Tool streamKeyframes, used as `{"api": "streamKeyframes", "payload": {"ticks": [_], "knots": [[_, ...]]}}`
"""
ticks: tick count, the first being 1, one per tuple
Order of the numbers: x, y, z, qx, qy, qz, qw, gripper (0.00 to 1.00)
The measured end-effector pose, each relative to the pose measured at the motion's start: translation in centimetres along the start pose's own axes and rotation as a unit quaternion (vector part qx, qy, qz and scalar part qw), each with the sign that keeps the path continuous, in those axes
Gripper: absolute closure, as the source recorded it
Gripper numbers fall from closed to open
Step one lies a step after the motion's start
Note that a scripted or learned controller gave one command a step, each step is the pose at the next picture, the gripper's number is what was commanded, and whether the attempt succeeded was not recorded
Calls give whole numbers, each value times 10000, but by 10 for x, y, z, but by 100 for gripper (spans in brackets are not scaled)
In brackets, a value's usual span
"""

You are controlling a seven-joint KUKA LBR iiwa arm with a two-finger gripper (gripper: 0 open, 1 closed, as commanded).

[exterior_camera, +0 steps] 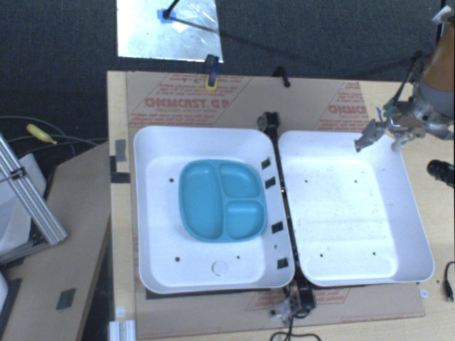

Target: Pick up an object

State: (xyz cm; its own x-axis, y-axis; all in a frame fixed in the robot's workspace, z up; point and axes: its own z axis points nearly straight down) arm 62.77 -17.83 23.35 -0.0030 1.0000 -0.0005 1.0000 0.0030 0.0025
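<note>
two shallow white plastic bins sit side by side on a pale bench covered by a sheet of brown printed cardboard (192, 99). the left white bin (153, 190) holds a light blue plastic divided plate (222, 199) with three compartments, one large on the left and two smaller on the right. the plate lies flat near the middle of the bin floor, a little toward the right wall, apart from all four walls. a small white round disc (219, 267) lies on the same bin floor just below the plate, near the front wall, not touching the plate.

the right white bin (398, 261) shows only its bare floor with a few small dark dots. a row of small black clips (272, 183) runs along the seam where the two bins meet.

the grey arm with the orange band (435, 77) comes in from the right edge, above the far right corner of the right bin. its metal two-finger gripper (380, 135) hangs over the far rim of the right bin, tilted toward the left, well apart from the blue plate. the two thin fingers (365, 141) stand spread apart with nothing between them.

beyond the bench, on the dark carpet, lies a shiny silver rectangular sheet (169, 16). a small yellow-and-blue clamp (212, 71) sits at the far edge of the cardboard. at the left, a silver aluminium rail (28, 197) leans beside a lower tan surface.
</note>
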Motion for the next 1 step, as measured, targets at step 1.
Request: {"api": "streamKeyframes", "payload": {"ticks": [1], "knots": [[-29,-14,117,48,8,22,10000,0]]}}
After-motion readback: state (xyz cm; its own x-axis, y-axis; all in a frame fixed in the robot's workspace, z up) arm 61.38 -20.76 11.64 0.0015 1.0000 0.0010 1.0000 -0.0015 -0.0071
